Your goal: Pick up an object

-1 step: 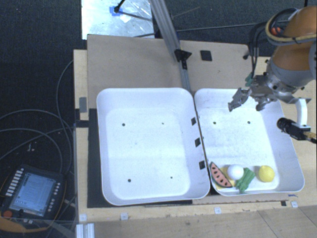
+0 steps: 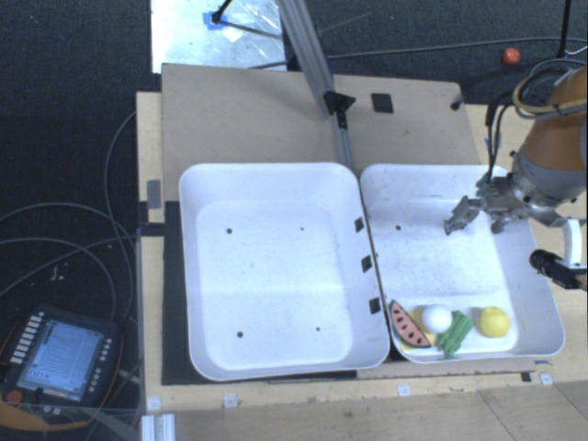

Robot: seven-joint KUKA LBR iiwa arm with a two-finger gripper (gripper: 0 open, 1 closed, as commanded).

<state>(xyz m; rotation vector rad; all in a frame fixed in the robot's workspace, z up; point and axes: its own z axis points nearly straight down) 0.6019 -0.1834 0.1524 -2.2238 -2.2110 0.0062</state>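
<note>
Over the right-hand shallow white plastic bin (image 2: pixel 432 246), the grey two-finger gripper (image 2: pixel 478 217) hangs above the bin's upper right part, close to its right wall, with one dark finger (image 2: pixel 458 219) slanting down and to the left and another shorter one beside it. Nothing lies between them, but the slant of the camera view does not let me tell how far apart they stand. Behind the gripper rises the grey arm with its orange band (image 2: pixel 557 145), reaching in from the right edge. Along the near wall of the same bin, well apart from the gripper, four small toys lie in a row: a red watermelon slice with dark seeds (image 2: pixel 408 325) at the left corner, a white ball (image 2: pixel 436 319) just beside it, a green leafy vegetable piece (image 2: pixel 455 333) touching the ball's right side, and a yellow lemon-shaped fruit (image 2: pixel 494 322) near the right end. The rest of that bin's floor is bare white with a few small dark dots. The left-hand shallow white plastic bin (image 2: pixel 266 265) sits edge to edge with the right one, joined along the middle by small black clips (image 2: pixel 366 263). Both bins rest on a pale brown bench board (image 2: pixel 248 108). A slanted grey metal pole (image 2: pixel 308 39) crosses the board's far side, and a handheld control pendant with a lit screen (image 2: pixel 57 352) lies on the dark carpet at the lower left.
</note>
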